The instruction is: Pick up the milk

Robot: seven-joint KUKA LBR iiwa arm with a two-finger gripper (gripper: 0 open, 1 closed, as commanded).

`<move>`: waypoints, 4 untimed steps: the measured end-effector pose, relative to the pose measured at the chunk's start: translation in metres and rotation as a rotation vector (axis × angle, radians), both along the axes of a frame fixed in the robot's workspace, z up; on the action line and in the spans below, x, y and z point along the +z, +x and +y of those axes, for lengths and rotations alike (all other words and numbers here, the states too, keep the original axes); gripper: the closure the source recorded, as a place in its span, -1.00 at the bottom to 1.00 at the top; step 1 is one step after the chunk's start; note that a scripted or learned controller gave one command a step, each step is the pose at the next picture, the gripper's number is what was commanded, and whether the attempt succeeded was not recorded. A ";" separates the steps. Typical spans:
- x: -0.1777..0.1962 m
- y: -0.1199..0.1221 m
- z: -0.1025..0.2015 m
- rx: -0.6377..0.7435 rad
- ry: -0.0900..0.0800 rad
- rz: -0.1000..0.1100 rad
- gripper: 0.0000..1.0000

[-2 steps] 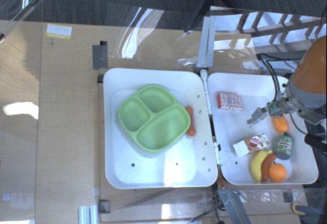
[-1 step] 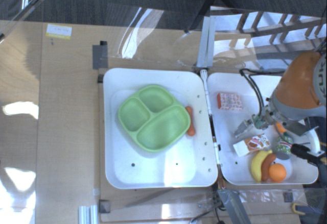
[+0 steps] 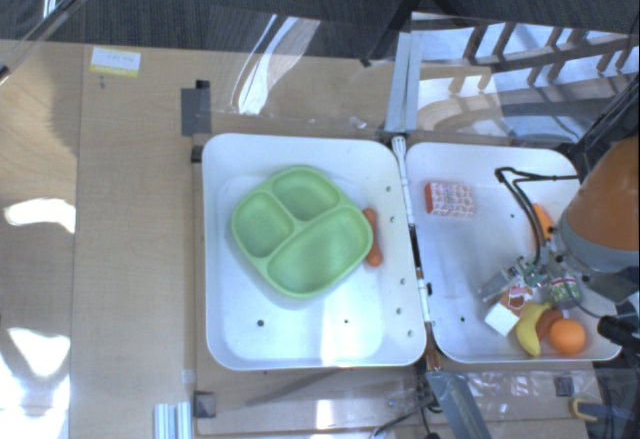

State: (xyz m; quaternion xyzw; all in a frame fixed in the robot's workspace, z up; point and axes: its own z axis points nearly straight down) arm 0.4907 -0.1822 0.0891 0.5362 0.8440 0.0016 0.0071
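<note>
Two shallow white bins (image 3: 300,347) sit on our wooden bench. Our metal two-finger gripper (image 3: 525,282) hovers over the small red-and-white milk carton (image 3: 508,307) beside a yellow banana (image 3: 528,329); its state we cannot tell.

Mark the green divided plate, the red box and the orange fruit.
green divided plate (image 3: 300,230): camera view, on the ridge where its three compartments meet.
red box (image 3: 450,198): camera view, middle of its top face.
orange fruit (image 3: 567,336): camera view, middle of its round skin.
</note>
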 end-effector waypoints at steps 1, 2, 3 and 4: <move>0.013 0.005 0.000 0.001 -0.003 -0.014 1.00; 0.135 0.056 0.040 0.288 -0.001 0.003 1.00; 0.135 0.056 0.040 0.287 0.000 0.003 -1.00; 0.007 0.006 -0.019 0.635 -0.003 0.008 -1.00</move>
